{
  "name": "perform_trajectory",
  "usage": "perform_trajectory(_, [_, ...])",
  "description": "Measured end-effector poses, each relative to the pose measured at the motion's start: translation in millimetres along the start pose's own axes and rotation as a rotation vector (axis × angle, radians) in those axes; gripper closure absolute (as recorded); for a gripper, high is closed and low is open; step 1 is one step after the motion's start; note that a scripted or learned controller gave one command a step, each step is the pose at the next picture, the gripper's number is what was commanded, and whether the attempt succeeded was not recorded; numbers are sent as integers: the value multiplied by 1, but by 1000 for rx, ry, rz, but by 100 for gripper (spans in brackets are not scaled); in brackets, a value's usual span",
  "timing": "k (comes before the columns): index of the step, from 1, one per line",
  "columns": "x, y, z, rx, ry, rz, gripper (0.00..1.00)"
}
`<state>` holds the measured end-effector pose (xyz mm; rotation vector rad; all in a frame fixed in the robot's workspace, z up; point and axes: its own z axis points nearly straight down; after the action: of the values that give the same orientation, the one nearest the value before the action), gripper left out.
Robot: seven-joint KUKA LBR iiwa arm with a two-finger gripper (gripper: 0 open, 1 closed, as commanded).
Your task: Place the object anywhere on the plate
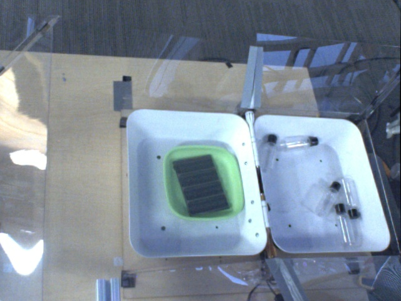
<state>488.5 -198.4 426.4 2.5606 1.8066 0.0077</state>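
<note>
A square green plate [233,168] sits in the middle of the left bin [144,187]. A dark grey ribbed rectangular block [200,185] lies flat on the plate, turned slightly off square and well inside the rim. The right bin [294,227] holds clear plastic vials with black caps. One vial [291,142] lies near the back wall. Two more vials [346,196] [346,227] lie close together near the right front corner.
The two white bins stand side by side on a wooden bench [69,168], split by a narrow seam [257,174]. A grey metal post [252,80] stands just behind the seam. Reflective clear panels cover the bench on the left and at the back.
</note>
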Motion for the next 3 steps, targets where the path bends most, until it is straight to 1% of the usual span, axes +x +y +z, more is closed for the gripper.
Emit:
perform_trajectory(1, [3, -2, 117, 4, 0, 46, 0])
perform_trajectory(2, [0, -1, 97, 3, 0, 90, 0])
perform_trajectory(3, [3, -2, 93, 2, 0, 44, 0])
